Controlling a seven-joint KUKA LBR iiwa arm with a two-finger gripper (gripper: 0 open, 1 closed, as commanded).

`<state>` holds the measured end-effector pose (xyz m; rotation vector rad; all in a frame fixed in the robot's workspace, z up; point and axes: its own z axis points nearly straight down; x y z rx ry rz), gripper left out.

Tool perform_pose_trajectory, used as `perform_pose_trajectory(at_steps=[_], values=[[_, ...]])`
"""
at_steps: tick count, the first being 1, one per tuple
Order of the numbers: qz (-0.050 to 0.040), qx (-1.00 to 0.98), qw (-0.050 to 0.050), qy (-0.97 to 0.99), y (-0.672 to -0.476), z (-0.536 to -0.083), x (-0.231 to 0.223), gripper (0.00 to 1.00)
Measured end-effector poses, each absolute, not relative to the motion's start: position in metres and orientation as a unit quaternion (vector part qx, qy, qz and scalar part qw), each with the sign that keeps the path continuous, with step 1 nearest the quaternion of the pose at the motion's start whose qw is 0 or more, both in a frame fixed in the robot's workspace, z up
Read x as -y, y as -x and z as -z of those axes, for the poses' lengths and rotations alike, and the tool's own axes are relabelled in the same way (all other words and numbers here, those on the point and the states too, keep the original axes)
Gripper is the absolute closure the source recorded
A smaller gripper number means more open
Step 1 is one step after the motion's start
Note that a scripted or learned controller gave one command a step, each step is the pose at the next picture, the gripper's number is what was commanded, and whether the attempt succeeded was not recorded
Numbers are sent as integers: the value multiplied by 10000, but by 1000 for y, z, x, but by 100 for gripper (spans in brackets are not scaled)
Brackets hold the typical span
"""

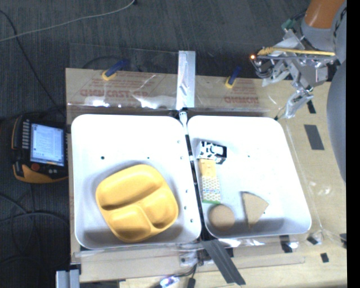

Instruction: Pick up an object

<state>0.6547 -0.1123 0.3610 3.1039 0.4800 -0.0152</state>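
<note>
From above, two white bins sit side by side on the bench. The left bin holds a yellow divided plate with three compartments, lying flat toward the near side. The right bin holds four things along its left and near parts: a small black-and-white printed packet close to the dividing wall, a narrow box just below it with a yellow upper part and a green-and-white lower part, a round tan disc at the box's lower end, and a tan wedge-shaped piece a little to the disc's right. The print on the packet and the box is too small to read.

Behind the bins a clear plastic sheet carries reddish lettering, seen reversed and too faint to make out; a blue clip and a yellow-and-blue clip hold its far edge. At the left edge, off the bench, lies a handheld control pendant with a lit screen whose text is illegible.

The gripper hangs at the upper right, outside the right bin's far corner, well apart from everything in it. Its fingers point down and nothing is between them; how wide they stand I cannot tell. The arm above is cut off by the frame, with only part of the orange band in view.
</note>
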Motion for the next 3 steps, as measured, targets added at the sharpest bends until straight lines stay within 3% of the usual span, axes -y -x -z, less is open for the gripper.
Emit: perform_pose_trajectory(at_steps=[1, 2, 3], values=[[35, -1126, -5, -9936, -662, -430, 83, 0], [59, -1259, 7, -9920, -635, -242, 127, 0], [42, -1136, 13, -9935, -657, -428, 174, 0]])
